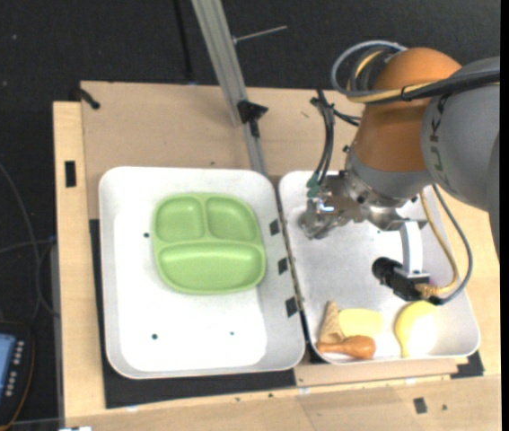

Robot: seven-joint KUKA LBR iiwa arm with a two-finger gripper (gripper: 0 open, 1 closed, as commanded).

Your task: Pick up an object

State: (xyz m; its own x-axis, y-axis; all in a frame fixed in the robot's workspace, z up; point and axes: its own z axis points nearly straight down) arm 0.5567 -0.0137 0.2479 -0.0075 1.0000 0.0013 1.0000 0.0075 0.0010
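Since nothing is seen between the gripper's parts, no grasp is claimed.
Left bin [128, 330]: one green divided plate [209, 243], lying flat in its upper half.
Right bin [344, 268]: three toy foods crowded at the near edge, namely one tan wedge with an orange piece [344, 335], one pale yellow slab [364, 320] and one yellow-white lemon-like piece [416, 328].
Gripper [319, 218]: hung over the right bin's upper left; open or closed cannot be told.
Risk: the foods touch one another and the wall, so a pinch could be blocked or one nudged aside.
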